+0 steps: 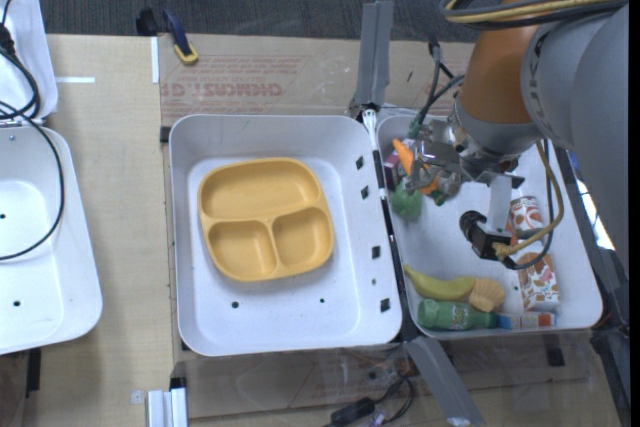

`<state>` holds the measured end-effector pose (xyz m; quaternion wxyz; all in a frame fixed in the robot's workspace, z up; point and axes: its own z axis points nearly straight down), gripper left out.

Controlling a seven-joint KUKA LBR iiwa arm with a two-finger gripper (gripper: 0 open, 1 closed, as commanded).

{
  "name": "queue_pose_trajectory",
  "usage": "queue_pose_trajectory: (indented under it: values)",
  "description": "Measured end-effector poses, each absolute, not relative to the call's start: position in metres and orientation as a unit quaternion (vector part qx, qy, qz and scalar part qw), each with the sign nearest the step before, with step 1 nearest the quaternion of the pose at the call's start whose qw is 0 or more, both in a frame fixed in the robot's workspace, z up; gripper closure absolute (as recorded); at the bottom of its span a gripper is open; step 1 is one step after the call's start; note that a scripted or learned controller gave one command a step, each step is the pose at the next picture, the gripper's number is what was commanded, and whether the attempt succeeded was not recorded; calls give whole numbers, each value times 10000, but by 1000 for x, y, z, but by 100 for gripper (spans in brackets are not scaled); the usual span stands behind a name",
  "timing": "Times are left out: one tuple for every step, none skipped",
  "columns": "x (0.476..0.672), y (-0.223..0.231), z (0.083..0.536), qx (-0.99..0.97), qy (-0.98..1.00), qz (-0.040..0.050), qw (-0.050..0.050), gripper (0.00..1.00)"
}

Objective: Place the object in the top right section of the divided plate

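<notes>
From the one camera above the bench, two shallow white bins sit side by side on a cardboard-covered bench top. The left white bin [190, 245] holds a yellow three-section plastic divided plate [266, 218], lying flat toward the bin's left half, with one long section across its far side and two smaller sections along its near side. All three sections look bare.

The right white bin [580, 300] holds the loose items. An orange-and-green toy carrot [404, 177] lies at the bin's far left, right beside the divider between the bins, its green leafy end [406, 203] pointing toward the camera. A yellow toy banana [438, 284] lies near the front wall, with a small tan block [487, 295] just to its right and a green plastic bottle [456, 316] along the front edge. A red-and-white can [525, 215] and a white-and-orange carton [539, 281] sit on the bin's right side.

The grey arm with its orange band [500, 65] reaches in from the right over the right bin. The two-finger gripper [432, 170] hangs at the carrot, close to or touching it; cables and metal parts clutter the spot, so I cannot tell how far the jaws stand apart or whether the carrot is between them.
</notes>
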<state>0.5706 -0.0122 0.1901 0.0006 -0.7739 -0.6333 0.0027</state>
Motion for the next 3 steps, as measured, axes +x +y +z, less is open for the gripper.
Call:
queue_pose_trajectory:
  values:
    - [531,42,190,-6726,-7400,20,13,100]
    - [529,105,152,-5958,-8031,21,13,100]
    - [574,178,134,-5572,-8304,18,6,100]
